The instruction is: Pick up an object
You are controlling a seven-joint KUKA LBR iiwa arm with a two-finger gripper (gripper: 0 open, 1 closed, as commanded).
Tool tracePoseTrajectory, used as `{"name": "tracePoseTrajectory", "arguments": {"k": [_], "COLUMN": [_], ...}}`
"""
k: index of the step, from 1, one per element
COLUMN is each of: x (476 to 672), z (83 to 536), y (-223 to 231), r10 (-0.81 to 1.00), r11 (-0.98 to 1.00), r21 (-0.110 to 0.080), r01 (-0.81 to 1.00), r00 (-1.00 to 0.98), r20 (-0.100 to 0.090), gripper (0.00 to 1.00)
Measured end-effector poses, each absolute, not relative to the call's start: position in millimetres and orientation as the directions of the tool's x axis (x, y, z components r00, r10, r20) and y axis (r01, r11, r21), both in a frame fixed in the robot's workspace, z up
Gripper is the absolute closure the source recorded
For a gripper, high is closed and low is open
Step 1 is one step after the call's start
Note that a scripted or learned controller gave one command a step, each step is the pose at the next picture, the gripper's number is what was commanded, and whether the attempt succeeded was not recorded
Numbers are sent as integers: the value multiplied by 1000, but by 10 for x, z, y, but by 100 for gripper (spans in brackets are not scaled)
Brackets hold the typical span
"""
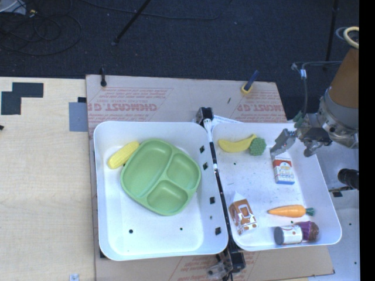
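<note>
The right bin point(325, 183) holds a yellow banana point(235, 144) touching a green broccoli piece point(256, 147), a small red-and-white carton point(283, 170), an orange carrot point(289, 211), a brown snack box point(242, 214) and a dark jar point(296, 233) lying on its side. My gripper point(297, 141) hangs open over the far right part of this bin, above the carton. One finger point(283, 140) points left and the other finger point(312, 144) sits to the right, with nothing between them.
The left bin point(111, 215) carries a green divided plate point(160, 176) and a yellow corn cob point(122, 154). A black divider clip point(205, 117) sits where the bins meet. Cardboard lies under both bins, and dark floor with cables lies beyond.
</note>
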State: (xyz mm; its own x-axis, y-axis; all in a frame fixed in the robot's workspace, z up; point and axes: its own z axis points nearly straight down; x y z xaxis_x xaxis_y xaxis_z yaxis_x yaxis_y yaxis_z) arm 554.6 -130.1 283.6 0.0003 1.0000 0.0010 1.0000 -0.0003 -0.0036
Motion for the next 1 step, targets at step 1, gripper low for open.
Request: {"name": "tracePoseTrajectory", "arguments": {"k": [1], "x": [5658], "z": [1548], "y": [-1790], "r10": [1000], "r11": [-2], "r21": [-5], "r01": [1000], "r00": [2], "r20": [2], "gripper": [0]}}
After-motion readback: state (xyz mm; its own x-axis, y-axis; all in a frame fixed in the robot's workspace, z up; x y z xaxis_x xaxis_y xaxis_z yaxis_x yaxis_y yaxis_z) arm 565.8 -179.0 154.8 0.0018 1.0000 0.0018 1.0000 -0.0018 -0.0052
